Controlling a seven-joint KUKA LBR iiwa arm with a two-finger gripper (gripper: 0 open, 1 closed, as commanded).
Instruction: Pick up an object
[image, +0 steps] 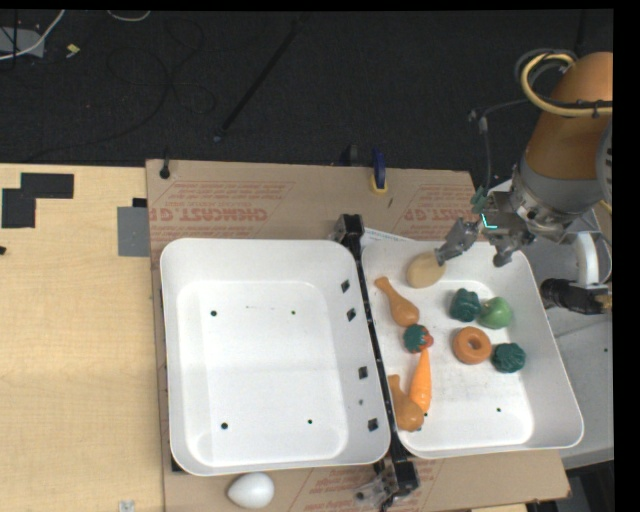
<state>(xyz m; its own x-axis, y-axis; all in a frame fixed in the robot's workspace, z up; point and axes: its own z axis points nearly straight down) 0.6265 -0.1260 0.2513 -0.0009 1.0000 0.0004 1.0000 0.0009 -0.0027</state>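
My gripper (481, 246) hangs over the far edge of the right bin (500, 425), its two fingers spread open with nothing between them. Just below and left of it lies a tan rounded piece (424, 270). Further into the bin are an orange drumstick shape (398, 300), a teal and red piece (417, 338), a carrot (421, 380), an orange ring (471, 345), a light green ball (496, 313) and two dark green pieces (464, 304) (508, 357).
The left bin (260, 360) sits beside the right one, parted by a black hinge strip (362, 330). A white egg (250, 490) lies on the cardboard in front of the left bin. A wooden bench top (70, 340) stretches to the left.
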